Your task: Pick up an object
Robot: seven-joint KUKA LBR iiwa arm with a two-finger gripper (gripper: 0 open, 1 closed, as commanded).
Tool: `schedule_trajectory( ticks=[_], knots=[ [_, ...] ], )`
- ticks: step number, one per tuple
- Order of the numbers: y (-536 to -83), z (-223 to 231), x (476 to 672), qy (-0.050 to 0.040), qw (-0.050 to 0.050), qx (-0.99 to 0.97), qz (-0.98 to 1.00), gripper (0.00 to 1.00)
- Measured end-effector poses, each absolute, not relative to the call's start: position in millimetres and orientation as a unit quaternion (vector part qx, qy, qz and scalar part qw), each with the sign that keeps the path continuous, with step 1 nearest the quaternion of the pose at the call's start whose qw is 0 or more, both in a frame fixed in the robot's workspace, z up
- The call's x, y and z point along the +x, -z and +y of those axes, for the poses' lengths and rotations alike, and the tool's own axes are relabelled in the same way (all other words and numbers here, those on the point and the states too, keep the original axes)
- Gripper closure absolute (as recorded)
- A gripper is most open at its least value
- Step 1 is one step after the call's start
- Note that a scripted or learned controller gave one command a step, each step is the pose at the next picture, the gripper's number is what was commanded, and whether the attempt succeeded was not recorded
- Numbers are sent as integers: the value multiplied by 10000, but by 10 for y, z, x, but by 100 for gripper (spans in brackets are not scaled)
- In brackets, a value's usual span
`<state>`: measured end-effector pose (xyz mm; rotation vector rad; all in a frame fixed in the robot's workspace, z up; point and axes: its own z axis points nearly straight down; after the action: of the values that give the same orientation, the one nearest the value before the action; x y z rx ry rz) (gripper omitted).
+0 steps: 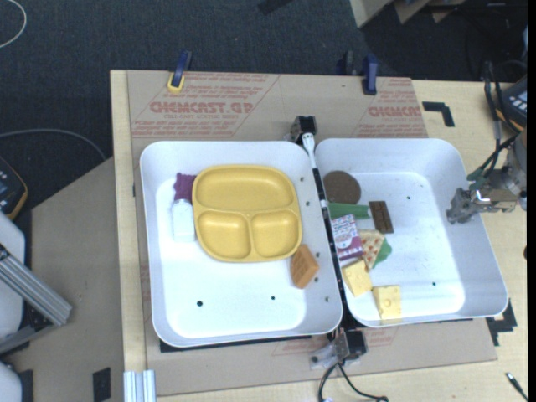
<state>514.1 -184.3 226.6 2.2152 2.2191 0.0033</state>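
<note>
My gripper (466, 205) hangs over the right rim of the right bin (435, 162), well away from the objects, which lie along that bin's left side. Those objects are a round brown cookie (342, 188), a dark brown bar (381, 216), a printed packet (346, 231), a pizza slice (370, 246) and two yellow cheese pieces (356, 278) (387, 301). In the left bin (234, 316) there is a yellow divided plate (247, 212), a purple-and-white item (181, 203) beside it and a tan bread piece (304, 267).
Both bins sit on a cardboard sheet (276, 103) held by clamps (177, 74) at the back. A black bracket (305, 129) sits between the bins at the far edge. Cables (352, 375) run off the front edge.
</note>
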Motion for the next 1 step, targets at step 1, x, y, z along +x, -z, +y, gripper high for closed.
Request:
schedule_trajectory(
  ticks=[1],
  knots=[
    [-2183, -1303, 5429, -15, 11, 7046, 7097, 100]
  ],
)
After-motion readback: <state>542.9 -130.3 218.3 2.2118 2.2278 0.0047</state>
